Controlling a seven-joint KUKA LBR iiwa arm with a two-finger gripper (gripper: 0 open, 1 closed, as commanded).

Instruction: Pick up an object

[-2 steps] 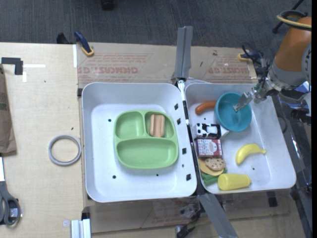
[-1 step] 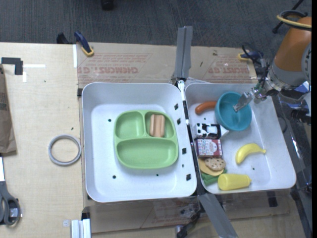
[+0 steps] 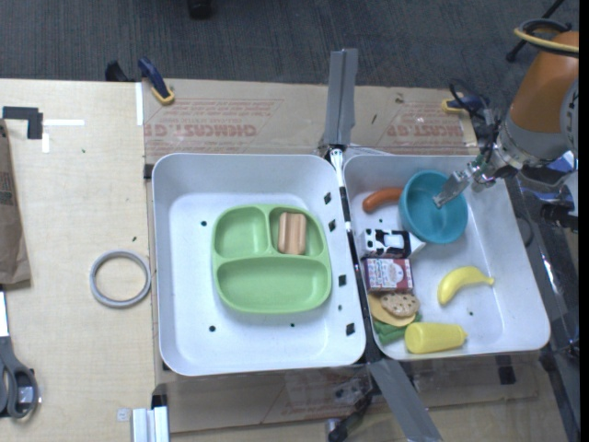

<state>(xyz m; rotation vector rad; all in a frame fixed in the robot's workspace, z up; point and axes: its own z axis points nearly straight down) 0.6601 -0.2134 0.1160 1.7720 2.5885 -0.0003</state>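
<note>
Blue bowl (image 3: 434,208) | sat in right bin (image 3: 515,339), beside sausage (image 3: 381,198) | gripper (image 3: 451,191) over its rim, finger state impossible to tell | risked slipping off curved wall, tipping bowl

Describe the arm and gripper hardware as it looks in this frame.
The arm comes in from the right: a rounded orange band with a grey section below it near the wrist. A thin yellowish ring or cable loops over the top. The gripper is small, silvery metal with slim fingers. No readable markings at this resolution.
</note>
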